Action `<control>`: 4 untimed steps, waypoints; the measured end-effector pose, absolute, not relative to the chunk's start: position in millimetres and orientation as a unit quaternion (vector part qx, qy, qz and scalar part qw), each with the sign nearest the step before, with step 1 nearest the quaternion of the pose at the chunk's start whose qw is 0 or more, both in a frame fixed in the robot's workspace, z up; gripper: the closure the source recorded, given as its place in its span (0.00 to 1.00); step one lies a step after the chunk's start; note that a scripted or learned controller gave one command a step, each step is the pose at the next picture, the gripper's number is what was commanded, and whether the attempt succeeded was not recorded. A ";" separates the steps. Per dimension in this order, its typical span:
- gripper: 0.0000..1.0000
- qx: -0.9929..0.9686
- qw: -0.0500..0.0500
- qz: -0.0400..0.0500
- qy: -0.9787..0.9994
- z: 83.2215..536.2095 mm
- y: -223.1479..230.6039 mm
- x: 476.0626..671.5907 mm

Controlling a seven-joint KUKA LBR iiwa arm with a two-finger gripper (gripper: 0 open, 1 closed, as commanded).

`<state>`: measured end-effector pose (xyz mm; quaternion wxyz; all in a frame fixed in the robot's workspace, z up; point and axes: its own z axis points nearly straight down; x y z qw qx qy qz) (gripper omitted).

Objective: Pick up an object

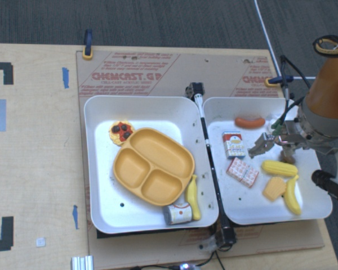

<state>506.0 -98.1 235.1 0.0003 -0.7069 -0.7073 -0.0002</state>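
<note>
Hovering over right bin, claw spread open, gripping nothing, near corn cob.

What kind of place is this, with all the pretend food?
Probably a robot lab's practice bench: a robot arm reaches over two white bins of toy food, such as a corn cob, clamped onto a labelled board.
</note>
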 end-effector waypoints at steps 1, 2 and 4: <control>0.00 -0.707 -0.001 -0.001 -0.707 86.0 -104.8 504.2; 1.00 -0.707 -0.003 -0.002 -0.707 96.2 -104.8 505.2; 1.00 -0.707 -0.001 -0.001 -0.707 190.6 -48.8 479.7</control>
